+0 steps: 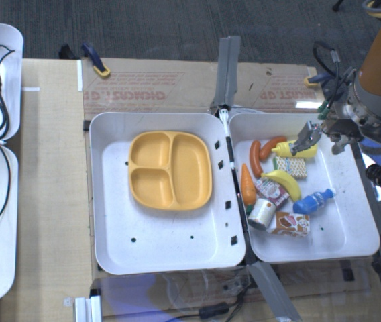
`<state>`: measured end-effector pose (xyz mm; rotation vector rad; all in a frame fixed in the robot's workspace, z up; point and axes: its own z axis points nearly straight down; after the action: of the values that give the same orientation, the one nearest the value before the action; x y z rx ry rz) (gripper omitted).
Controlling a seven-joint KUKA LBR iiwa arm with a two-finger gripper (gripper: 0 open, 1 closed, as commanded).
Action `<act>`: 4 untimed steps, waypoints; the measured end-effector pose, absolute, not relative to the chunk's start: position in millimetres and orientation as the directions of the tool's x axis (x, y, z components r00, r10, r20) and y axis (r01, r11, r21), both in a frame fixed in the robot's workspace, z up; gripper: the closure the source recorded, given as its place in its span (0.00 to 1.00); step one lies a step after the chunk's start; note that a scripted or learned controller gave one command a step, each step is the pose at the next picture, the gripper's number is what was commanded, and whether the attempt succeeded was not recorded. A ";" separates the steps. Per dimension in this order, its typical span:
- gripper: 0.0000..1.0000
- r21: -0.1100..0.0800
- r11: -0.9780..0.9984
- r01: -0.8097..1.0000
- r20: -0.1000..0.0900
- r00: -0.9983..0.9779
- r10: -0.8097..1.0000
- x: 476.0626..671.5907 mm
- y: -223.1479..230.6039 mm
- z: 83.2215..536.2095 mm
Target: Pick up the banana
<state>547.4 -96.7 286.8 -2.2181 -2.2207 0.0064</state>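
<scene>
Two shallow white bins sit side by side on a bench. In the right bin [351, 237], a yellow banana [285, 182] lies among a clutter of small items, just beside a blue bottle [313, 202] and a carrot [247, 184]. Its long axis runs diagonally, from upper left to lower right. The gripper [309, 137] hovers over the same bin's far side, near a yellow bottle [294, 150]; whether it is spread or closed cannot be told. From the gripper, the banana lies toward the near edge and slightly left
</scene>
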 end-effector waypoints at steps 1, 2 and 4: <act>0.00 -0.005 -0.009 1.000 0.000 0.009 1.000 556.1 -137.0 205.6; 0.00 -0.004 -0.037 0.999 0.000 0.037 0.999 569.0 -158.9 89.7; 1.00 -0.004 -0.047 0.999 -0.002 0.047 0.999 641.5 -111.4 98.5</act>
<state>641.5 -111.4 98.5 -2.2722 -2.1668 0.0061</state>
